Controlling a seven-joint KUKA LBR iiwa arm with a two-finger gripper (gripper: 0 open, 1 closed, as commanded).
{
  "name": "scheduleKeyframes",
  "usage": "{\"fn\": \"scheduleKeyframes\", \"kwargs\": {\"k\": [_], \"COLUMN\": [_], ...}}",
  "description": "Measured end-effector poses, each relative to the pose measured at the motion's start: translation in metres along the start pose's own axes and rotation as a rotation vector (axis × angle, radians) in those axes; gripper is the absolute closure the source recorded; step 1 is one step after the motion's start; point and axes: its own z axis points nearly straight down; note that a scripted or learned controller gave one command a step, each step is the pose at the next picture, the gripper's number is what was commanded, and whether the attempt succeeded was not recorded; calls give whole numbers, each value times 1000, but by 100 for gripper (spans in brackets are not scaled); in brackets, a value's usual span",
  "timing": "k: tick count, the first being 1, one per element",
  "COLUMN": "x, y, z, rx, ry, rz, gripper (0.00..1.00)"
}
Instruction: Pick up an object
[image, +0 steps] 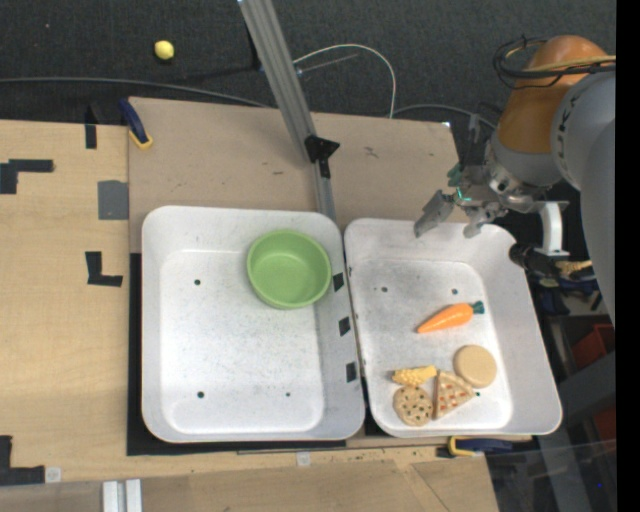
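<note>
Gripper (452, 221) hanging over the right bin's (520, 290) far edge, fingers spread, pinching nothing; carrot (446, 318) lying mid-bin; green bowl (288, 268) sitting in the left bin (170, 330).

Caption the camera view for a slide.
Open tool above right bin holding carrot; green bowl in left bin.

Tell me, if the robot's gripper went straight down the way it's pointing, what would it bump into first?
Probably the bare floor of the right bin, near its top edge. The gripper hangs open there. The carrot lies farther down, likely outside that line.
</note>
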Motion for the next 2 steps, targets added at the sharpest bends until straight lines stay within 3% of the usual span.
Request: {"fn": "scheduleKeyframes", "kwargs": {"k": [1, 2], "x": [0, -1], "y": [0, 1], "z": [0, 44], "rx": [0, 4], "ry": [0, 0], "rz": [0, 0], "gripper": [0, 0]}}
